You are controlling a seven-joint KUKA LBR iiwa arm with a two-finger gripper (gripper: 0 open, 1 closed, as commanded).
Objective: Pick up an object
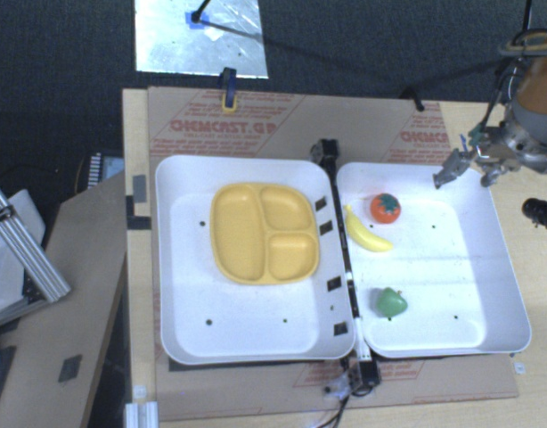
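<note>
**Q:** Green thing nearest the camera?

**Me:** Yes, a green fruit [391,302] low in my right bin [487,266]. Beyond it, a banana [367,234], long axis running up-left to down-right, with a tomato [386,208] just beside it. Left bin [180,266] holds a yellow tray [263,233].

**Q:** And the claw?

**Me:** My gripper [469,169] hovers over the right bin's far edge, fingers spread, holding nothing. The tomato lies left of it and slightly nearer; I'd judge it closest.

left bin [180,328]: tray [263,233] inside | right bin [487,319]: tomato [386,208] behind banana [366,232], pepper [391,302] in front | gripper [468,167] above far rim
</note>
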